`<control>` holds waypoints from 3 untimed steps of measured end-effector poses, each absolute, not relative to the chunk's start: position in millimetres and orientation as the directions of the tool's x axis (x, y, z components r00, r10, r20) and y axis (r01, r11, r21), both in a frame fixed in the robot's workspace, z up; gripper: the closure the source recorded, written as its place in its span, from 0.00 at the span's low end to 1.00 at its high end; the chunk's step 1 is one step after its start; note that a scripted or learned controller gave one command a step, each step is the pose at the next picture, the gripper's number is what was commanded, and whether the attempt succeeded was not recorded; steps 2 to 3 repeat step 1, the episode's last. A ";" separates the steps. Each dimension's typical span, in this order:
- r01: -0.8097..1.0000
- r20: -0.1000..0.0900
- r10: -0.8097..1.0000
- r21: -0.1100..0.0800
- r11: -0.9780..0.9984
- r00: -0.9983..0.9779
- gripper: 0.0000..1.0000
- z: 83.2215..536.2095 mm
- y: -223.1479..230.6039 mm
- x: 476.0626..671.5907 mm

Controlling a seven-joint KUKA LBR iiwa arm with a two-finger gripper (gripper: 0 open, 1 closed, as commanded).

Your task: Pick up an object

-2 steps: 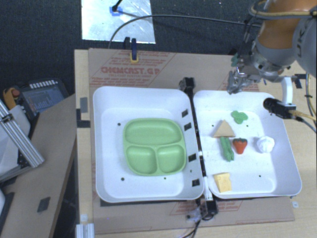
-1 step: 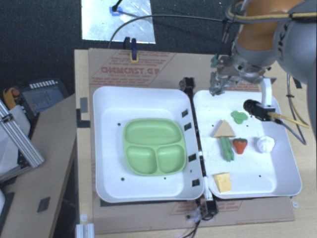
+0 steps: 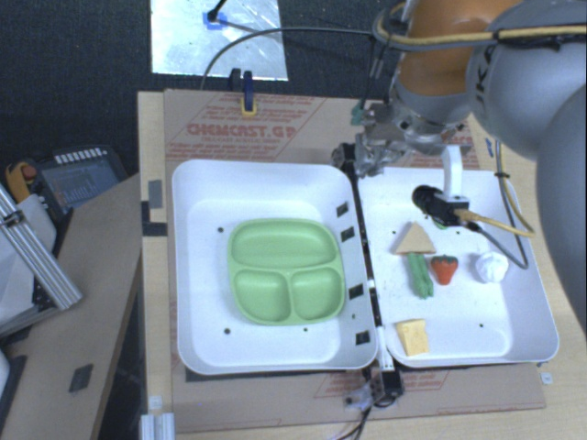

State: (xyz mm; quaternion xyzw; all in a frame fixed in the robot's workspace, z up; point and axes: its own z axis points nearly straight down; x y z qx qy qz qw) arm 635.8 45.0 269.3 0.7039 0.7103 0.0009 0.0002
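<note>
You have the gripper [image 3: 371,154] hanging over the far left corner of the right white bin [image 3: 527,333], close to the wall it shares with the left white bin [image 3: 197,246]; from this slant you cannot tell whether the claw is wide or narrow, and nothing shows in its grasp. The likely candidates all lie in the right white bin, nearer the camera than the gripper: a tan triangular wedge [image 3: 415,239] comes first, with a slender green pod [image 3: 421,275] just below it and a red strawberry-shaped toy [image 3: 445,269] beside the pod, close enough that they may touch. A white crumpled lump [image 3: 491,267] sits near them towards the arm's side, and a yellow rectangular block [image 3: 413,336] lies apart by the near wall. The pale green three-compartment plastic plate [image 3: 284,269] takes the middle of the left white bin, flat and too broad for an easy grip; judge the yellow rectangular block the cleaner target, since nothing crowds it; the pick itself looks not yet begun.
</note>
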 end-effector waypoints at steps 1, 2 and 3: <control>1.000 0.002 1.000 -0.001 0.009 -0.009 1.00 250.3 98.1 627.7; 1.000 0.002 1.000 -0.001 0.009 -0.009 1.00 250.3 98.1 627.7; 1.000 0.002 1.000 -0.001 0.009 -0.009 1.00 250.3 98.1 627.7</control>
